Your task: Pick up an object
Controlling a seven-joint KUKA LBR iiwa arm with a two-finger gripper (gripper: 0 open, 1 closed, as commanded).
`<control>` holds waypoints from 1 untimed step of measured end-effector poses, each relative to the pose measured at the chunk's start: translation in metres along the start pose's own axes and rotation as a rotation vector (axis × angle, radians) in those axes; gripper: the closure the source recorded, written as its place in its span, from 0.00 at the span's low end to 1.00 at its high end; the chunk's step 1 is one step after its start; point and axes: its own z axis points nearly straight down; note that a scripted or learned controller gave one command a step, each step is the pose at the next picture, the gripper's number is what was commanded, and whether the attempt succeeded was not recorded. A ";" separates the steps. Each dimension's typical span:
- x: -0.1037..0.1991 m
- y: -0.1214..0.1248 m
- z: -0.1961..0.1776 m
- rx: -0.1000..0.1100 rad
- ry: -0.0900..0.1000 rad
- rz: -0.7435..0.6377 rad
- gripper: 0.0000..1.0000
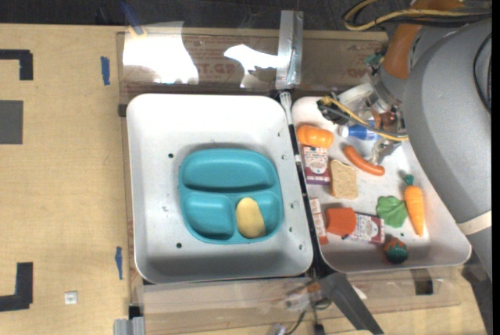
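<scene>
From above, the end effector [377, 116] hangs over the right bin's [449, 247] far corner; its grip cannot be judged. Below lie a smooth carrot [415, 207], porous bread slice [344, 179] and small cartons with illegible labels. A yellow lemon-like piece [250, 217] sits in the left bin's glossy teal tray [226, 177].

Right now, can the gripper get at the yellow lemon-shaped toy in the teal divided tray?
Probably yes. The yellow lemon-shaped toy lies alone in a front compartment of the teal divided tray, with nothing on top of it. The gripper sits over the right white bin and would need to cross the divider.
</scene>
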 end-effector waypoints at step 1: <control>-0.002 -0.002 -0.004 0.005 -0.010 -0.004 1.00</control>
